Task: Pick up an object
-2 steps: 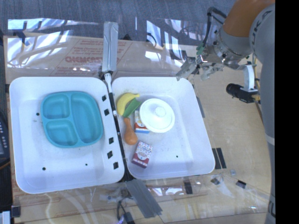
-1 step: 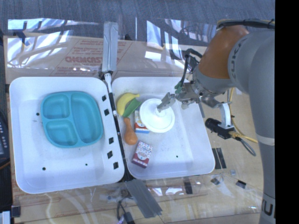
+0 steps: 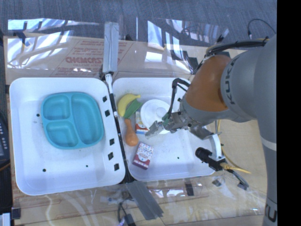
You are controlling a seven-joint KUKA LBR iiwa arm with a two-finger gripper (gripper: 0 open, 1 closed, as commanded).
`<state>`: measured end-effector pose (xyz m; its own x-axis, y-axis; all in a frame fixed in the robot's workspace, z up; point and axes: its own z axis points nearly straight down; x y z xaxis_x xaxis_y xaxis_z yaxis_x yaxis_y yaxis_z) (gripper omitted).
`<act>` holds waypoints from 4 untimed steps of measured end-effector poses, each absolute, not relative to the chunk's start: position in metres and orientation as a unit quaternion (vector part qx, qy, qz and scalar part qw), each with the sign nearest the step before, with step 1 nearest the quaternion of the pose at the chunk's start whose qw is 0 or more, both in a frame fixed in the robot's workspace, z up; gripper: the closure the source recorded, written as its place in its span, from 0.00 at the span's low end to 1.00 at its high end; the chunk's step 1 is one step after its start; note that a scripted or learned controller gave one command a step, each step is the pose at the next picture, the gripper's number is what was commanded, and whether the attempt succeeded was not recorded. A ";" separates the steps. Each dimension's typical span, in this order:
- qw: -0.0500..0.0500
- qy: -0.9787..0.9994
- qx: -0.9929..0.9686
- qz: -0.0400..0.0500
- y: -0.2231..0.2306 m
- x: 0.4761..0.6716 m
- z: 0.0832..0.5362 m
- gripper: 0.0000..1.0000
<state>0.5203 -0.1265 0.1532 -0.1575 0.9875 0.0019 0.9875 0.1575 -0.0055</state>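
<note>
The grey two-finger gripper (image 3: 156,127) hangs low in the right white bin (image 3: 188,166), beside the round white plastic bowl (image 3: 153,110); whether it is open I cannot tell. Nearest candidates sit left of that bowl: the yellow toy banana (image 3: 125,102), the orange carrot-shaped toy (image 3: 130,133), and below, the small red carton (image 3: 143,155). Descend centred over one, clear of neighbours.

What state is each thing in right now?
Claw: low in the right bin, over the white bowl's edge.
Bowl: upright.
Banana: lying by the divider.
Carrot: lying flat.
Carton: lying flat.
Blue tray: flat in left bin.
</note>
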 end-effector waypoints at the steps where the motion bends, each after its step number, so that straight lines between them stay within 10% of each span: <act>1: -0.006 -0.775 -0.632 0.001 -0.111 0.528 0.098 0.00; 2: -0.008 -0.781 -0.625 -0.003 -0.100 0.482 0.098 0.00; 3: -0.006 -0.782 -0.623 -0.003 -0.100 0.482 0.107 1.00; 4: -0.002 -0.750 -0.661 -0.001 -0.085 0.478 0.273 1.00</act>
<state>0.4782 -0.0851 0.2733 -0.1251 0.9921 -0.0013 0.9921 0.1251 0.0033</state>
